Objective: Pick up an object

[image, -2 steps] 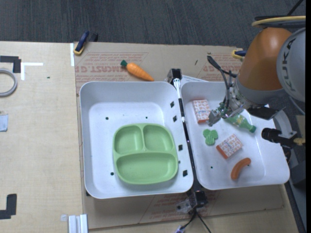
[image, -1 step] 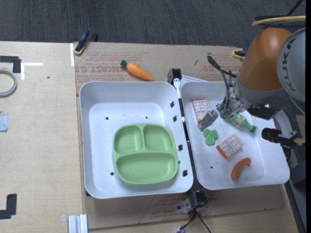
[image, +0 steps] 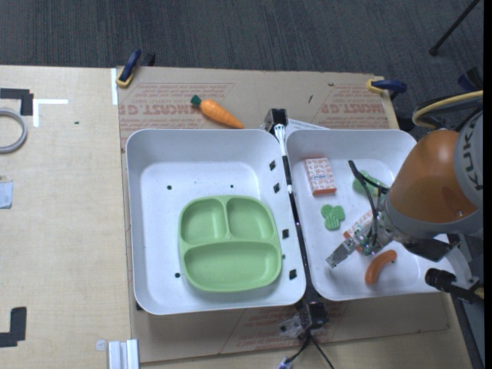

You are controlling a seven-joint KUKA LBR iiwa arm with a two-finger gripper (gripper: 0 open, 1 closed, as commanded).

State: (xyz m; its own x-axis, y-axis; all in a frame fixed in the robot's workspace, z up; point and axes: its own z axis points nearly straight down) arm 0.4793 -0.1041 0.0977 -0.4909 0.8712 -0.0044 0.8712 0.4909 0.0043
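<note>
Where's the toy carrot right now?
In the camera view, the toy carrot lies outside both bins on the cardboard sheet, just beyond the far rim of the left bin, near its far right corner.

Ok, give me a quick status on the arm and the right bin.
Hand low in right bin, nothing seen between its fingers. Orange sausage just beside it, green piece and patterned box further up. Green divided plate in left bin.
</note>
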